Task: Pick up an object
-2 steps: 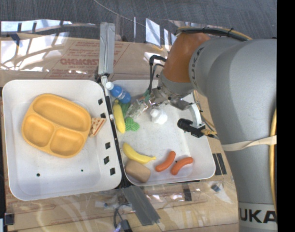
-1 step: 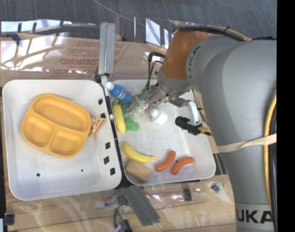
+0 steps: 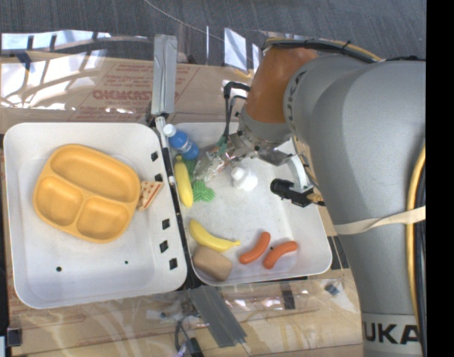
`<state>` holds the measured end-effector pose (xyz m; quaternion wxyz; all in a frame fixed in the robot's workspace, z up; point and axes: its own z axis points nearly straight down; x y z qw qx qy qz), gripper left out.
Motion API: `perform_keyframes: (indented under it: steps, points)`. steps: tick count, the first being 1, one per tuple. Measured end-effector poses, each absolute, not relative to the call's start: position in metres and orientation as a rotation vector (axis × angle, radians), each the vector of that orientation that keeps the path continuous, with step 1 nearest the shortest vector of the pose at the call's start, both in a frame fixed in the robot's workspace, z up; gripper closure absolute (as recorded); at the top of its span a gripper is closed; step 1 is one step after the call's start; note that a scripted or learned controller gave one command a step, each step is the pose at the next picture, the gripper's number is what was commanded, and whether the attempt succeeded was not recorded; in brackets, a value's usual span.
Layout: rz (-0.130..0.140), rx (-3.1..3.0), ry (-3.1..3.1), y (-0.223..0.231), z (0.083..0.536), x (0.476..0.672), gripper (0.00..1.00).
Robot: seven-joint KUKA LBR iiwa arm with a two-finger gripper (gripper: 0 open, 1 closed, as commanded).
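So the grey arm with the orange band (image 3: pixel 286 88) is reaching in over the right shallow white bin (image 3: pixel 316 262), and its hand (image 3: pixel 225 153) is hanging over the upper left part of that bin, near a clear plastic bottle with a blue cap (image 3: pixel 183 144). Can't tell what the hand is doing, too much clutter there. Nearly everything is crowding the left wall: a yellow plastic banana (image 3: pixel 183 184) lying with its long axis running along the wall, a green toy (image 3: pixel 203 193) touching it, a second banana (image 3: pixel 212 237) pointing toward the lower right. Two orange-red sausages (image 3: pixel 255 248) are sitting near the bottom edge beside a tan block (image 3: pixel 212 263). The middle is staying open apart from a small white object (image 3: pixel 244 178). In the left bin (image 3: pixel 33 281), a yellow divided tray (image 3: pixel 85 192) is leaving room along the bottom
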<state>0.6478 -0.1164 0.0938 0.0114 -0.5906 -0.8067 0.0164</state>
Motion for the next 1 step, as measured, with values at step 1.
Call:
perform_keyframes:
  steps: [1]
  points:
    - [0.054, -1.594, -2.673, -0.1224, 0.0940, 0.6468, 0.00]
